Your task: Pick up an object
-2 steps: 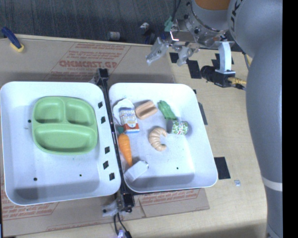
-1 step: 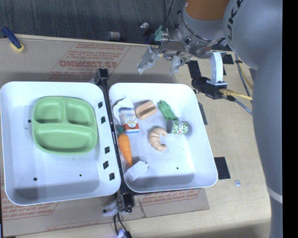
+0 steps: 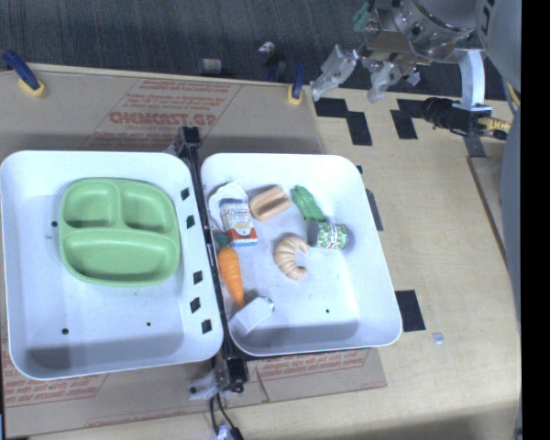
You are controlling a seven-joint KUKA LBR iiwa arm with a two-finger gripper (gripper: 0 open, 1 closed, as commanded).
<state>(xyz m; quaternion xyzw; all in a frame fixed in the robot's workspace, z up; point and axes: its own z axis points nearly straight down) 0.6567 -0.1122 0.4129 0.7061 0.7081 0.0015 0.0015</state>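
Note:
My gripper hangs high above the bench beyond the far edge of the right bin, its two fingers spread open with nothing between them. In the right bin lie a croissant, a hot dog bun, a green vegetable next to a small green-labelled can, a milk carton, a carrot and a small white block. All of them sit well below and to the left of the gripper.
The left bin holds a green divided plate. A black clip divider runs between the bins. Blue clamps hold the cardboard sheet at the far edge. Black tape marks lie on the bench under the gripper.

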